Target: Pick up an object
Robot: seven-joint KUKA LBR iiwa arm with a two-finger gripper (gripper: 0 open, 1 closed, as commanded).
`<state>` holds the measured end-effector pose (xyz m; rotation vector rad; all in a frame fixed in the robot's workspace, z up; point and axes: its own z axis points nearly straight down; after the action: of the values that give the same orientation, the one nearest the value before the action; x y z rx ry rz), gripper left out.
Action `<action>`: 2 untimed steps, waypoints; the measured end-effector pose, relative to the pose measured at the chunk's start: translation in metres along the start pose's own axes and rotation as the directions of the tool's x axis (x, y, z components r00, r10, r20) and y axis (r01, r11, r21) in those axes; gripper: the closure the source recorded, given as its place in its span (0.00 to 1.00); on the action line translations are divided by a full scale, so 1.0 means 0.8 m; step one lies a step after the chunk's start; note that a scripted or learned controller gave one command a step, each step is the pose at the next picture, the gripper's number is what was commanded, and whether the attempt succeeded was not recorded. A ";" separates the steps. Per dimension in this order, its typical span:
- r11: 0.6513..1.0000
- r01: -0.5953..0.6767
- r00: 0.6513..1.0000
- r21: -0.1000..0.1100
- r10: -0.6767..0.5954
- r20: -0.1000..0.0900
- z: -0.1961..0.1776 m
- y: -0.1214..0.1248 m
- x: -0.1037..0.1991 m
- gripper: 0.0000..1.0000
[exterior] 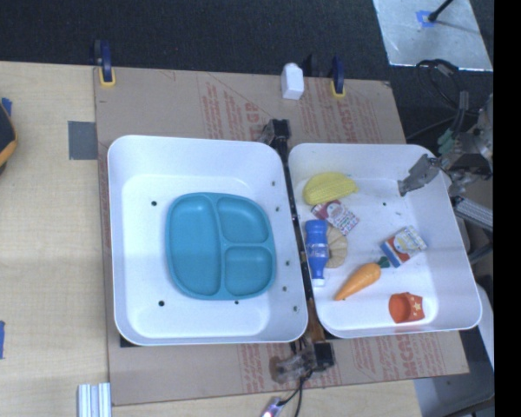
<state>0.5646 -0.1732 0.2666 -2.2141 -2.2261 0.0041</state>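
The right bin (434, 320) holds several small things: a yellow ridged piece (330, 186), a small printed packet (339, 217), a blue tube (316, 248) lying along the left wall, an orange carrot (358, 281), a small carton (402, 246) and a red cup-like piece (406, 307). My gripper (417, 179) hangs over the bin's far right corner, apart from all of them, with nothing seen in it.
The left bin (130, 233) carries a teal divided plate (220, 245). A brown board lies under both bins, with clamps at its far edge. Cables and arm parts crowd the right side beyond the bin.
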 end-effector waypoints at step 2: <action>1.000 0.001 1.000 -0.002 -0.001 0.001 0.218 0.019 0.088 0.00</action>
<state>0.5785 -0.1026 0.0921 -2.2149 -2.2283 0.0034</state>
